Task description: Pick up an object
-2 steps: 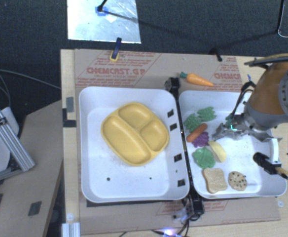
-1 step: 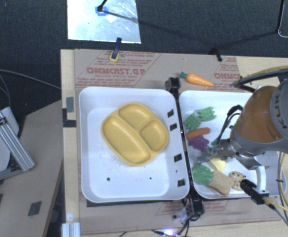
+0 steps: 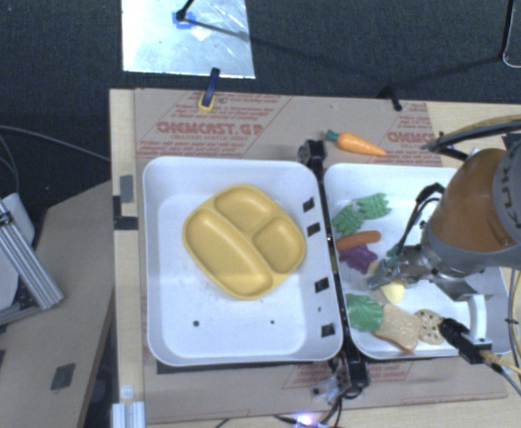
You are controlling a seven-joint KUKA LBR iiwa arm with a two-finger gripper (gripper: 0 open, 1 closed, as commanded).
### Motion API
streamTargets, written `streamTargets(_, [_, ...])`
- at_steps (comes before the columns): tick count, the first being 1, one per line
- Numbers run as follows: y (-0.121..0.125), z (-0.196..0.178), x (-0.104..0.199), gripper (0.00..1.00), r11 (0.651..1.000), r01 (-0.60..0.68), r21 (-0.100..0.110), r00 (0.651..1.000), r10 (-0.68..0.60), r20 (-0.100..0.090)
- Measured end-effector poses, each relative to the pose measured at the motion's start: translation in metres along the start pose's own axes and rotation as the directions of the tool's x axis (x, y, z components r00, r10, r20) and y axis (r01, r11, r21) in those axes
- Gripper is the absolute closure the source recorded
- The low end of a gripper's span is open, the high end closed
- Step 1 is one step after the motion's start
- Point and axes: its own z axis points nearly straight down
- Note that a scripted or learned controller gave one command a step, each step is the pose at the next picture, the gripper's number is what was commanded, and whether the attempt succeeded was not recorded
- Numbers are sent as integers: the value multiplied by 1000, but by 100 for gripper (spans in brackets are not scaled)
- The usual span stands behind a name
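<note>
Two shallow white bins sit side by side on the counter (image 3: pixel 269 119). The left bin (image 3: pixel 167 266) holds a yellow divided plate (image 3: pixel 243 239) with three compartments, lying near its middle and turned at a slant. The right bin (image 3: pixel 394 181) holds a scatter of toy food: a pale green leafy piece (image 3: pixel 361 210) near the top, an orange carrot-like piece (image 3: pixel 359 239) just below it, a purple piece (image 3: pixel 359 258) touching or nearly touching that, a darker green piece (image 3: pixel 364 311) at the lower left, a slice of toast (image 3: pixel 398 327) beside it, and a brown round cookie-like piece (image 3: pixel 428 326) next to the toast. A small pale yellow object (image 3: pixel 392 292) lies between the purple piece and the toast.

Outside the bins, a toy carrot (image 3: pixel 357 144) lies on the counter just above the gap where the two bins meet.

The grey arm with its orange band (image 3: pixel 470 208) reaches in from the right and bends down over the right bin. Its end effector (image 3: pixel 394 273) sits low in the bin, right of the purple piece and directly over the small pale yellow object, which shows just beneath its tip. Whether they touch cannot be told. The fingers are too dark and crowded to separate, so how wide the end effector stands cannot be told, and nothing is seen clearly held in it.
</note>
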Motion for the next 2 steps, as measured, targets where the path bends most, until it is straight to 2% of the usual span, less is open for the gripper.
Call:
streamTargets(1, [37,-95,55,100,1000,10,-10,1000,-10,-1])
streamTargets(2, [40,-161,109,100,1000,9,-6,1000,-9,-2])
